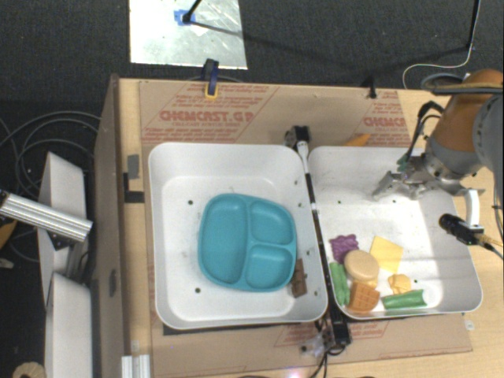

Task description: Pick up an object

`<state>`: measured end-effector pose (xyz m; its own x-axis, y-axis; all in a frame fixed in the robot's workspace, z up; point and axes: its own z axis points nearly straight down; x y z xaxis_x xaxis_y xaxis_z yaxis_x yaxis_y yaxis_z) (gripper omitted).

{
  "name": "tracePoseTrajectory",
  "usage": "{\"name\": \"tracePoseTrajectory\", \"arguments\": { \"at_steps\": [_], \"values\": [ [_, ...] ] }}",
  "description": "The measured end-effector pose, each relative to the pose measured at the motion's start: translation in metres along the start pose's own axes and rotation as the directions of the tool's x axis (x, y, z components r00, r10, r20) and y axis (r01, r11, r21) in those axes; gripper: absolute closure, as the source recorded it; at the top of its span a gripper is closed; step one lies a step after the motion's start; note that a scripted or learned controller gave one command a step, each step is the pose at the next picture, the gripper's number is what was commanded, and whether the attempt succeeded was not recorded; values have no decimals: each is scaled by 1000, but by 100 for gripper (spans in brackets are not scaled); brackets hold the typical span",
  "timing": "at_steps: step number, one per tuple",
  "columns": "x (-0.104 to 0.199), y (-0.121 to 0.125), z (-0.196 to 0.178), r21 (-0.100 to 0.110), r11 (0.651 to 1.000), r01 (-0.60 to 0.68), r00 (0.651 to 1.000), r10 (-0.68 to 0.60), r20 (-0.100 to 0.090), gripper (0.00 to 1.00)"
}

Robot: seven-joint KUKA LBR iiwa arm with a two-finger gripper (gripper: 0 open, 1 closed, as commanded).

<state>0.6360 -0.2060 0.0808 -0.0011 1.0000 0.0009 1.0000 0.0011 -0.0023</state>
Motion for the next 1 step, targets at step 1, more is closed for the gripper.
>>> {"name": "tracePoseTrajectory", "arguments": {
  "at_steps": [1],
  "values": [
    [0,3,-15,-8,1000,4,1000,-4,3,100]
  ]
}}
